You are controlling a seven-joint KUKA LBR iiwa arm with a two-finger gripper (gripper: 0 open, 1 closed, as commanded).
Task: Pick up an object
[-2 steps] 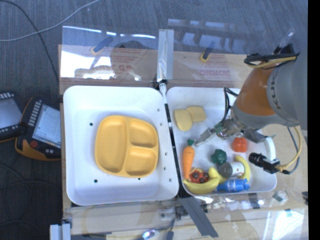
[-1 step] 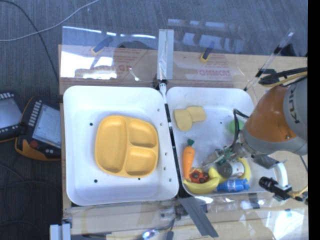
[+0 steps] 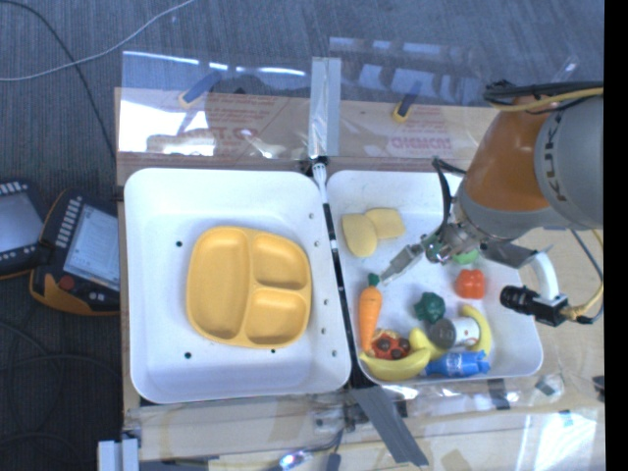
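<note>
Claw (image 3: 394,265) over right bin (image 3: 525,356), between carrot (image 3: 369,312) and yellow pieces (image 3: 371,230).

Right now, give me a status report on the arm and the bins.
Gripper low in the right bin, holding nothing seen. Nearest: two pale yellow pieces, carrot. Yellow divided tray alone in the left bin.

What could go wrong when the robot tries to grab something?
The toys in the right bin are crowded: the banana, carrot and blue bottle sit close together, so one might get bumped or two grabbed at once. The end effector hangs near the pale yellow pieces, which look flat and could slip.
</note>
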